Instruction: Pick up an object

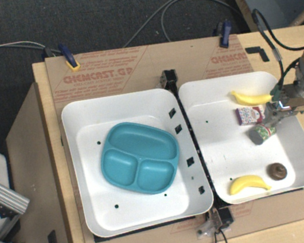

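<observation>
The right bin (pixel 295 139) holds several objects. A yellow banana (pixel 251 96) lies near its far edge, with a purple and white packet (pixel 249 114) just below it. A small grey and green can (pixel 263 132) lies tilted beside the packet. A brown round object (pixel 276 171) and a second banana (pixel 248 183) rest near the front edge. My gripper (pixel 277 109) reaches in from the right, right beside the can's upper right end and close to the packet. I cannot tell whether it touches the can.
The left bin (pixel 83 159) carries a teal divided plate (pixel 139 157). A black divider with clips (pixel 187 141) runs between the bins. Cables cross the dark floor behind the bench, and a blue clamp (pixel 224 33) sits on the far cardboard edge.
</observation>
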